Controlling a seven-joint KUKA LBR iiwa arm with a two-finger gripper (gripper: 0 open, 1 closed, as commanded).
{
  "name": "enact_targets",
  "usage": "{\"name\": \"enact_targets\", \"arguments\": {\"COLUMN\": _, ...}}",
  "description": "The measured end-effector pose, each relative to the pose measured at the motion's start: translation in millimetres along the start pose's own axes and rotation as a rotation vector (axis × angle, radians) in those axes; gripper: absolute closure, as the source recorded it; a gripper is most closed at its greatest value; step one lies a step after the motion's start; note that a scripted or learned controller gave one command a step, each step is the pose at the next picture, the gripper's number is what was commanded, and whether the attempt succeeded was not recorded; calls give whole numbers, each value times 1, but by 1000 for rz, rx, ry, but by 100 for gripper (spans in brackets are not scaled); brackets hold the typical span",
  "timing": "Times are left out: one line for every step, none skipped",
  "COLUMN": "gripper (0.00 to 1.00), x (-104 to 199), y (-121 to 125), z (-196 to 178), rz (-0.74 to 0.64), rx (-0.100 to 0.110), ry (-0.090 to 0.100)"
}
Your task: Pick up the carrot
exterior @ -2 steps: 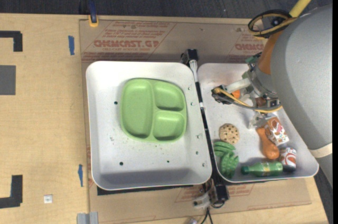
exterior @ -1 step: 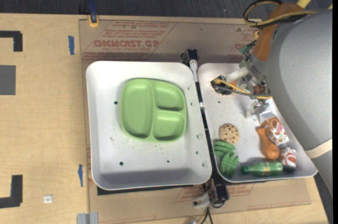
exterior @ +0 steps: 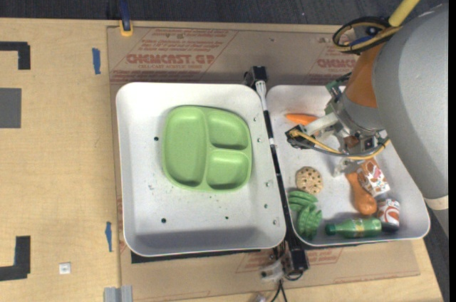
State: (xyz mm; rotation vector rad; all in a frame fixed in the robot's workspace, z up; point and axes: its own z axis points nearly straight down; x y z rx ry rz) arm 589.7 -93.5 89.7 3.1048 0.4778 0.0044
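The carrot (exterior: 299,119) is a small orange taper lying in the upper left part of the right bin (exterior: 410,183), its tip pointing left. Its right end is hidden under the arm's wrist. The gripper (exterior: 348,151) hangs low over the middle of the right bin, just right of and below the carrot, with cables looped around it. The grey arm with its orange band covers the bin's upper right corner.
The right bin also holds a cookie (exterior: 308,179), a green leafy toy (exterior: 306,211), a green bottle (exterior: 354,227), an orange-brown sausage shape (exterior: 362,196) and a red-and-white packet (exterior: 375,178). The left bin (exterior: 135,172) carries a green divided plate (exterior: 206,147).
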Motion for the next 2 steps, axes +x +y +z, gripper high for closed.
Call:
{"name": "enact_targets", "arguments": {"gripper": 0, "x": 56, "y": -21, "z": -95, "rz": 75, "rx": 2, "ry": -3}}
{"name": "enact_targets", "arguments": {"gripper": 0, "x": 83, "y": -44, "z": -95, "rz": 101, "rx": 0, "ry": -1}}
